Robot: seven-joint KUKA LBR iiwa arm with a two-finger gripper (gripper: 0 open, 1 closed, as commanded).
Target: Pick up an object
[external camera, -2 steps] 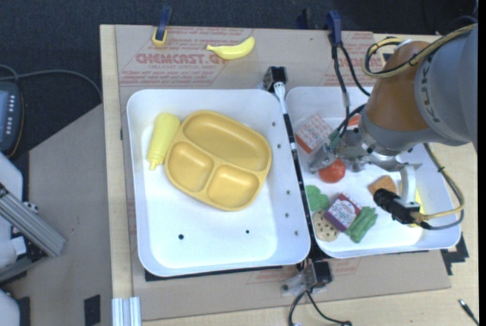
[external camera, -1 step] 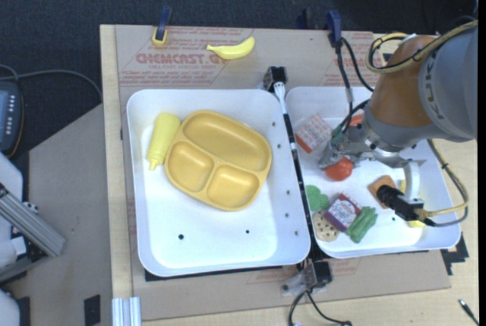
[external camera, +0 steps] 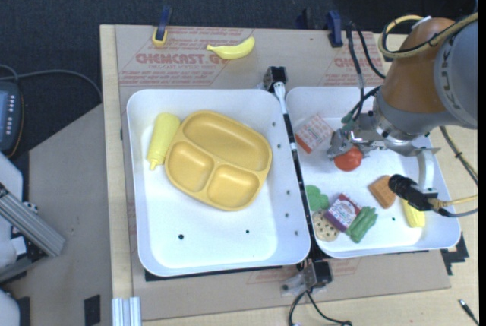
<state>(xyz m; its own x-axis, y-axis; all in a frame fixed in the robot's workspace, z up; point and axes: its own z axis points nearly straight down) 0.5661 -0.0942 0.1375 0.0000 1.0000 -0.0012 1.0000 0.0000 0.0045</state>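
My gripper (external camera: 346, 144) hangs low in the right bin (external camera: 326, 100), directly over a small red tomato-like toy (external camera: 350, 159) and touching or nearly touching its top. The grey wrist and orange arm band (external camera: 414, 77) rise up and to the right of it. A red-and-white packet (external camera: 312, 132) lies just left of the gripper. Nearer the front of this bin are an orange piece (external camera: 381, 193), a yellow piece (external camera: 414, 216), a purple packet (external camera: 343, 211), a green pickle (external camera: 364, 224), a green leaf (external camera: 316, 200) and a cookie (external camera: 325, 229).
The left bin (external camera: 144, 188) holds a yellow divided tray (external camera: 219, 159) and a yellow squeeze bottle (external camera: 161, 139) beside it. A toy banana (external camera: 232, 49) lies on the bench behind the bins. Blue clamps (external camera: 161, 24) sit at the bench's back edge.
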